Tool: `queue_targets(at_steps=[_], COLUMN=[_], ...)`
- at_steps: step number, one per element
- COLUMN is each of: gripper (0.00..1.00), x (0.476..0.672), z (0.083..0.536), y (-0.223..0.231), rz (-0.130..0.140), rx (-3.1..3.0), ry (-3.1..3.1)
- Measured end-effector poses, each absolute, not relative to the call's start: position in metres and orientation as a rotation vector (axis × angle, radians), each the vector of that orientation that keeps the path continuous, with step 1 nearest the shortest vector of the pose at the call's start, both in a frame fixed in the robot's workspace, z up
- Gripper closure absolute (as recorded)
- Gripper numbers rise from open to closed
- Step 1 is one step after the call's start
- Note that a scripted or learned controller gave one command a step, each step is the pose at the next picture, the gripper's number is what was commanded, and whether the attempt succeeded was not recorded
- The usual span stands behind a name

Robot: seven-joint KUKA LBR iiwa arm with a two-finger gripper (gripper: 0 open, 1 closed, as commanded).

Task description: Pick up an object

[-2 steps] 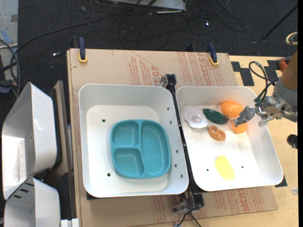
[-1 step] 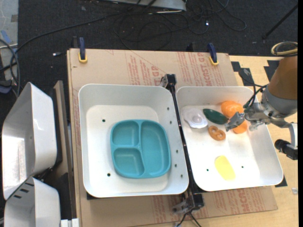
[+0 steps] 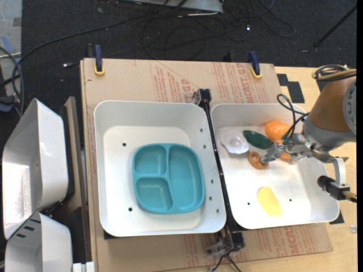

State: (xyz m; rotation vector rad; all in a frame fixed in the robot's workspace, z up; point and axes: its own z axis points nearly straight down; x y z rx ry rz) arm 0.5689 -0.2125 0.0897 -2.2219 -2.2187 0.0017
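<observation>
- Two shallow white bins sit side by side on a brown cardboard-covered desk (image 3: 170, 78), seen from above at a slant.
- The left bin (image 3: 113, 123) holds a teal plate (image 3: 168, 178) with three compartments, lying flat near the bin's middle.
- The right bin (image 3: 317, 208) holds several small things, and its middle serves as the landmark here.
- An orange ball (image 3: 276, 130) lies toward the far side from the middle of the right bin.
- A dark green leaf-shaped piece (image 3: 256, 139) lies just beside the ball, on the side nearer the left bin.
- A white round lid (image 3: 235, 144) lies between the green piece and the wall shared with the left bin.
- A brown ring (image 3: 258, 160) lies just near the middle, close to the hand.
- A yellow oval piece (image 3: 269, 200) lies alone toward the near side of the middle.
- The grey arm (image 3: 332, 118) with an orange band reaches in over the right bin's outer edge.
- The hand (image 3: 276, 152) is low beside the brown ring; whether it is open or closed is impossible to tell.
</observation>
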Motion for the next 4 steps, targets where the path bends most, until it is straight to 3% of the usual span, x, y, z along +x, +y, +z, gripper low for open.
queue_targets(at_steps=[1, 3, 4], gripper=[1.0, 1.0, 1.0], x=[0.57, 0.567, 0.568], z=[0.104, 0.209, 0.218], y=[-0.213, -0.215, -0.167], rz=[-0.003, -0.003, -0.002], rx=[-2.224, -2.223, -2.213], ry=[-2.222, -2.228, -2.229])
